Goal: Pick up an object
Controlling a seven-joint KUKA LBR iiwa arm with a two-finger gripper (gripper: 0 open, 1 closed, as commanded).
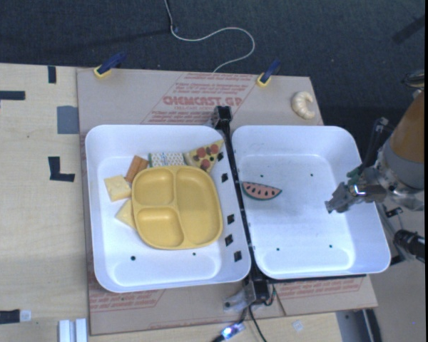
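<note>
A watermelon slice (261, 190), red with a green rind, lies in the right bin (307, 258) near its left wall. My gripper (340, 201) hangs over the right side of that bin, well to the right of the slice, with nothing visible between its fingers. The left bin (103, 262) holds a yellow divided plate (177, 206). Around the plate's upper left lie a cracker (117, 188), a brown piece (135, 168), a pizza slice (205, 154) and a patterned piece (165, 159), partly hidden by the plate.
A croissant-like toy (304, 105) rests on the cardboard behind the right bin. Blue and yellow clamps (109, 64) (268, 72) hold the cardboard's back edge. A white cable (214, 38) loops behind the bins. A black divider (232, 184) runs between the bins.
</note>
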